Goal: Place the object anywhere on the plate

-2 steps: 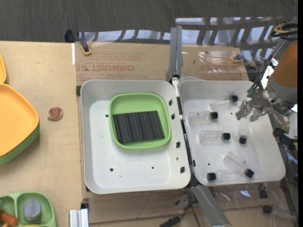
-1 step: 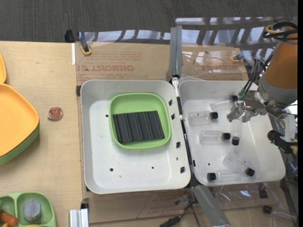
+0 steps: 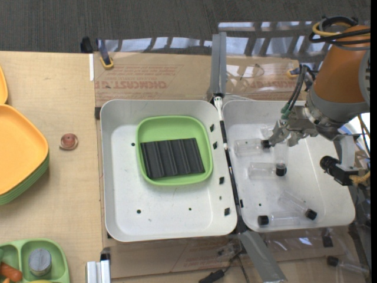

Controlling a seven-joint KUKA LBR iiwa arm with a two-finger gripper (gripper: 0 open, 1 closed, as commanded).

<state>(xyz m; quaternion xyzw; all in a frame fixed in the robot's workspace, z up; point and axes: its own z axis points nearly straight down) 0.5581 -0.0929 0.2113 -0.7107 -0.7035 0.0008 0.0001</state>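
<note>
While we are hovering the hand (image 3: 277, 135) over the right bin (image 3: 330, 217), we cannot tell its state. The dark ridged object (image 3: 172, 158) is already lying on the green plate (image 3: 171, 127); reaching there again is risking knocking it off.

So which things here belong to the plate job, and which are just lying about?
Job: green plate, dark ridged slab lying on it, claw over right bin.
Lying about: orange plates, small red knob, clear bottles, green tray.
</note>
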